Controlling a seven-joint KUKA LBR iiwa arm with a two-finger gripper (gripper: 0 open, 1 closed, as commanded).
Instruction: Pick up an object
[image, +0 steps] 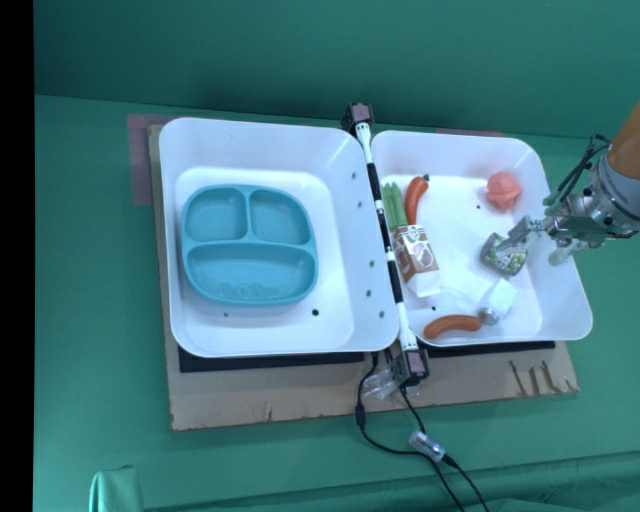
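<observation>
my jaws (535, 232) over right bin (560, 300), near its right wall. green-and-white packet (503, 254) lies just left of and below them, touching fingertip (519, 235). cannot tell jaw opening. short move left and down needed.

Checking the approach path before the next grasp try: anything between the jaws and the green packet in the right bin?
Nothing visible stands between them. The gripper sits at the right side of the right bin, right up against the green packet. The pink toy lies up-frame of it and the white block down-frame, both off the line.
</observation>
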